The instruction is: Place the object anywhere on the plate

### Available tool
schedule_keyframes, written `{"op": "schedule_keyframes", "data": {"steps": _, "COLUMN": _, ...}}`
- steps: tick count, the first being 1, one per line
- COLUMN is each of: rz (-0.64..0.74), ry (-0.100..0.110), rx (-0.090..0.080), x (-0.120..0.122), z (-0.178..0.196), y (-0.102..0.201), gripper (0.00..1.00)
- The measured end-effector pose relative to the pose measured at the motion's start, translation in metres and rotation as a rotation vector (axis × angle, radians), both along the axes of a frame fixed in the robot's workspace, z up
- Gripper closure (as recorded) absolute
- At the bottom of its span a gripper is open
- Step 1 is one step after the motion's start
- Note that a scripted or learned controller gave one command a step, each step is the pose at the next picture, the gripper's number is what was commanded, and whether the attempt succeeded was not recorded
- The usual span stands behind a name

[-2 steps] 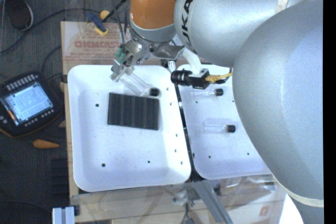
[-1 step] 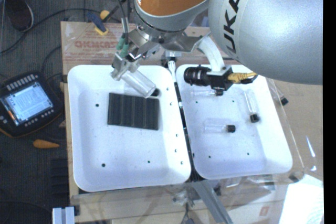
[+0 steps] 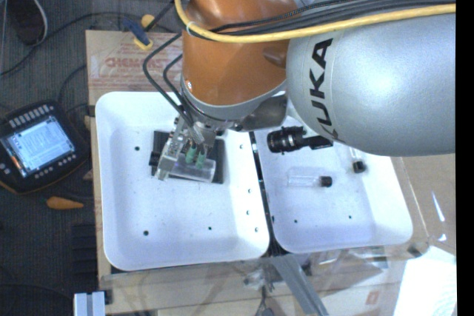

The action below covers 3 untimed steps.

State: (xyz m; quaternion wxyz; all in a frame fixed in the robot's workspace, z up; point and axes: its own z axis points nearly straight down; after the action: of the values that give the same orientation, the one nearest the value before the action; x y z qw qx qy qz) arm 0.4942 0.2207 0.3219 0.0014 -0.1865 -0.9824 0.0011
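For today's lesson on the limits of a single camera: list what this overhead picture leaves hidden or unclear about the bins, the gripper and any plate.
- Gripper, camera view: too small and cluttered to tell finger state or any grasp.
- Left bin: its upper right part is hidden by the arm.
- Plate: none can be identified.
- Clear item in right bin: too faint to name.

Glossy white plastic bins (image 3: 126, 233), smooth grey metallic arm (image 3: 385, 78)
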Motion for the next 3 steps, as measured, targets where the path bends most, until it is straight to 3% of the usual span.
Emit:
{"op": "schedule_keyframes", "data": {"steps": 1, "rz": 0.0, "ry": 0.0, "rx": 0.0, "x": 0.0, "z": 0.0002, "y": 0.0001, "gripper": 0.0}}
{"op": "schedule_keyframes", "data": {"steps": 3, "rz": 0.0, "ry": 0.0, "rx": 0.0, "x": 0.0, "z": 0.0002, "y": 0.0001, "gripper": 0.0}}
